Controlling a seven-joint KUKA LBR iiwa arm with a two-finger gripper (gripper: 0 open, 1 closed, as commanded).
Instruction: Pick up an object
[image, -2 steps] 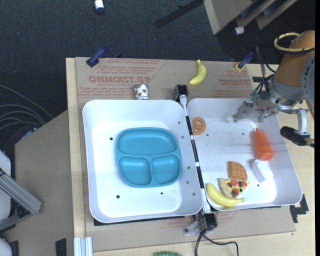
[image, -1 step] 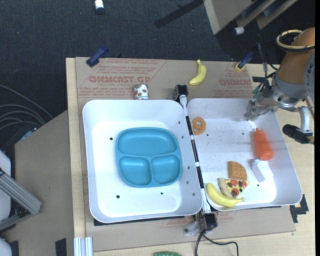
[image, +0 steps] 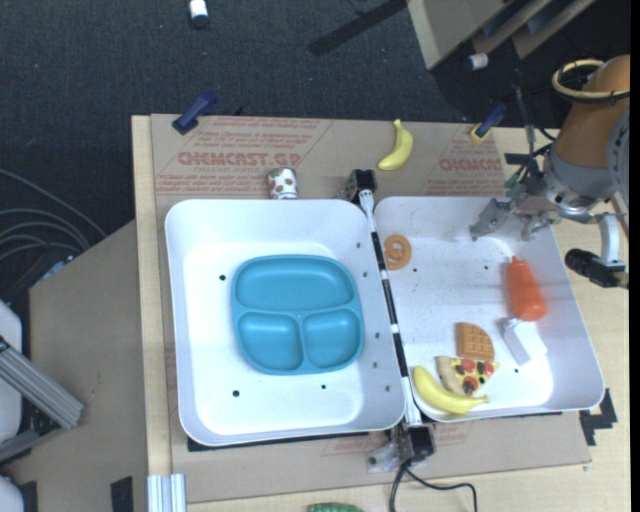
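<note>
My gripper (image: 510, 224) hangs over the far part of the right bin (image: 570, 385), open, with nothing between its fingers. Below it and slightly right lies an orange carrot-like toy (image: 525, 290). A small pretzel ring (image: 397, 250) rests near the bin's left wall. At the near end sit a waffle piece (image: 475, 341), a pizza slice (image: 468, 374), a yellow banana (image: 443, 394) and a small grey block (image: 517, 342).
The left bin (image: 195, 395) holds a blue divided plate (image: 296, 312). On the bench behind the bins lie a second banana (image: 397, 148) and a small patterned cup (image: 283, 182). Blue clips (image: 193, 113) sit on the board's far edge.
</note>
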